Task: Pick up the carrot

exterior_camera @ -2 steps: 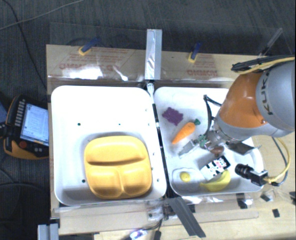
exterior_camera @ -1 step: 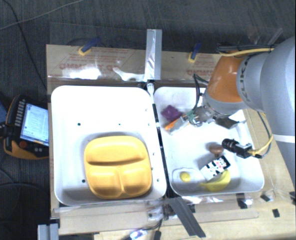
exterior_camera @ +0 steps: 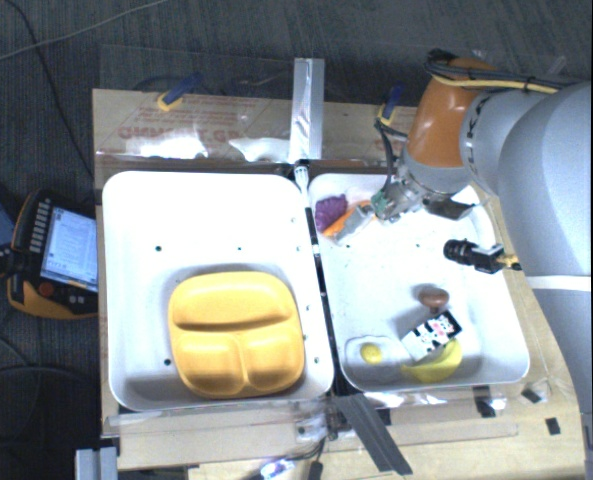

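One carrot [exterior_camera: 343, 218] lies at the far left corner of the right bin [exterior_camera: 496, 298], slanting just left of the gripper [exterior_camera: 388, 204], which hovers at its upper end; whether the tool is clenched or released cannot be told from here. Touching the carrot on its far side from the tool sits a purple piece [exterior_camera: 329, 211], crowding that side. Well behind the tool, toward the near wall, rest a brown lump [exterior_camera: 433, 296], a banana [exterior_camera: 434, 361] and a yellow pad [exterior_camera: 238, 330] in the other bin.
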Robot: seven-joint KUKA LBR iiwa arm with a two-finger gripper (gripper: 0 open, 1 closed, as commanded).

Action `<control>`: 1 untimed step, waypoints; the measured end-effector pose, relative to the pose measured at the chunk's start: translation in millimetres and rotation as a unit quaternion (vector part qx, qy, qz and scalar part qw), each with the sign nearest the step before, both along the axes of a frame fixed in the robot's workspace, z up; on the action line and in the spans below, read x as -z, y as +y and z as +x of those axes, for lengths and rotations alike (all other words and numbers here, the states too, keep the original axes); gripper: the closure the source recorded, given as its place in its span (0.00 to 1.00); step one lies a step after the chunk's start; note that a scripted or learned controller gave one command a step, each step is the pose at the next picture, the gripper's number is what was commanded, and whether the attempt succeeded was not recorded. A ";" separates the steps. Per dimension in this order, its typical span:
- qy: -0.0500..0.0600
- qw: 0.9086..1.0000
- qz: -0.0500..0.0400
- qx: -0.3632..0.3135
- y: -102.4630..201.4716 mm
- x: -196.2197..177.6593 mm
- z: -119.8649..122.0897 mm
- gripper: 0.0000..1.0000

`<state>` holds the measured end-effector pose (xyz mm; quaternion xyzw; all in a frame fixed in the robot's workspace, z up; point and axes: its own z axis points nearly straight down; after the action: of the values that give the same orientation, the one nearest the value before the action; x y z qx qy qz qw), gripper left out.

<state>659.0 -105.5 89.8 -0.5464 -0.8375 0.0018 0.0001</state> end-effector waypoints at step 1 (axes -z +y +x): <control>-0.003 1.000 0.000 -0.029 -28.1 -103.8 10.1 0.00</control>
<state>669.1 -133.7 193.6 -0.5218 -0.8531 0.0002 -0.0023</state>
